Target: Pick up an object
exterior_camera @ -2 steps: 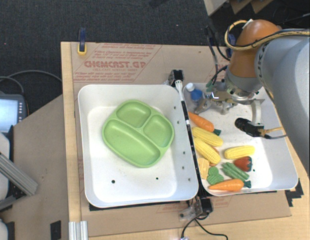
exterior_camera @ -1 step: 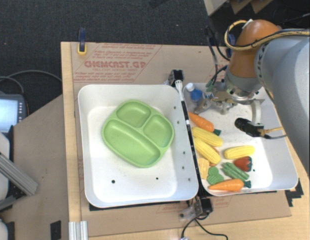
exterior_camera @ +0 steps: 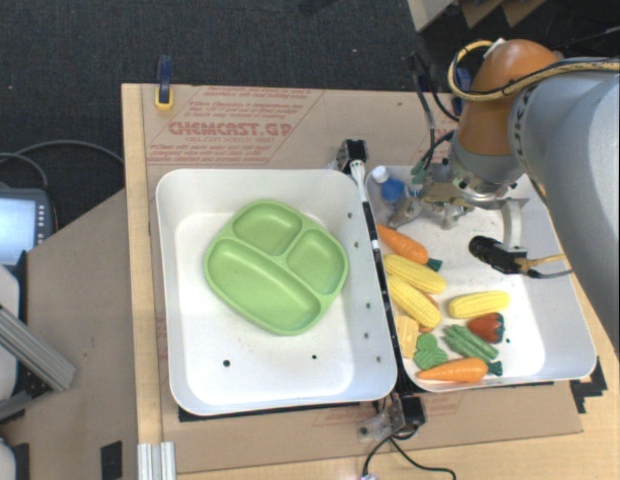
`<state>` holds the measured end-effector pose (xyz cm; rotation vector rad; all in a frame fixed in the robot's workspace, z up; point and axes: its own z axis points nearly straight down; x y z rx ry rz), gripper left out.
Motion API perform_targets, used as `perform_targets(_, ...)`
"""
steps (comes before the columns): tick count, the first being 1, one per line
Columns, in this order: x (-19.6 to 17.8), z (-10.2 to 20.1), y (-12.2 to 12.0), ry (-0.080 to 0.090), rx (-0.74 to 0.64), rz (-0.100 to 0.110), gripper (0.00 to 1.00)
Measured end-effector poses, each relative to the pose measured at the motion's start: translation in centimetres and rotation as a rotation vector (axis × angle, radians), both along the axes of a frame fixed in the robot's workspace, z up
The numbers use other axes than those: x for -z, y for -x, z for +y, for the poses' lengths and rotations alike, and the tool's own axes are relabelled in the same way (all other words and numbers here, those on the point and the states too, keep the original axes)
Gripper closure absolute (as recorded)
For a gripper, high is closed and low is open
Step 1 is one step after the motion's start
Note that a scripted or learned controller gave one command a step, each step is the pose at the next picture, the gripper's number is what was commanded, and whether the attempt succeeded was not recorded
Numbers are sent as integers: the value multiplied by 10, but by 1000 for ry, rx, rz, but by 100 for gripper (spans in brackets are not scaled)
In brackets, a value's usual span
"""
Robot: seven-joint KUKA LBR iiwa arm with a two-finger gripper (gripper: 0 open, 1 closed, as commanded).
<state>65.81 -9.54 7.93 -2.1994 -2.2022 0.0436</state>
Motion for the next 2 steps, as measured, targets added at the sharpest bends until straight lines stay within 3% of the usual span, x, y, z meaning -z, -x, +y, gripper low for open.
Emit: perform_targets(2,0,-2,0,-4,-2,0,0)
